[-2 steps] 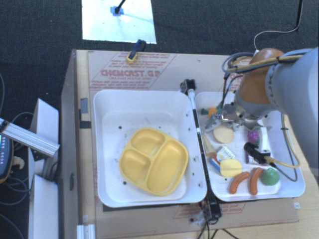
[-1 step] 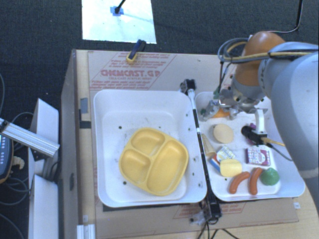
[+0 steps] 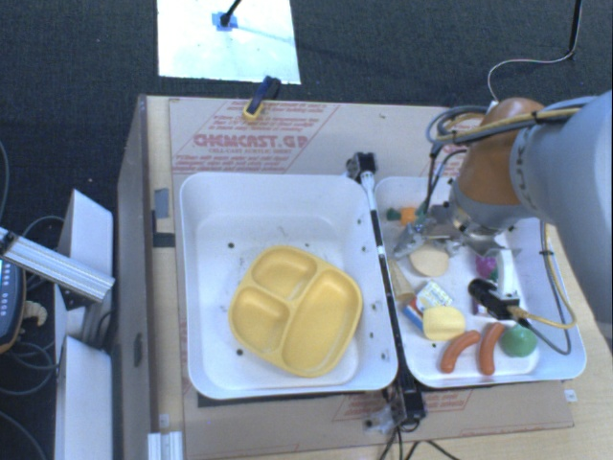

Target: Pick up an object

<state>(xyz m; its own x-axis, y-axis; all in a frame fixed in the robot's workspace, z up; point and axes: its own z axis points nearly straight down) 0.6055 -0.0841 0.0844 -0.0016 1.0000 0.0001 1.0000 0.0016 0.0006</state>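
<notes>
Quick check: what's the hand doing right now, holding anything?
Hand: low in the right bin, over the toy food; whether it grips anything cannot be told.

The left shallow white bin (image 3: 206,257) offers open floor along its upper and left sides; a yellow three-compartment plastic plate (image 3: 297,310) fills its lower middle. The right shallow white bin (image 3: 565,348) is crowded: the grey arm with an orange band (image 3: 517,161) covers its upper part, and a yellow block (image 3: 443,323), two red sausages (image 3: 474,347) and a green ball (image 3: 519,340) sit close together along its lower edge.
</notes>
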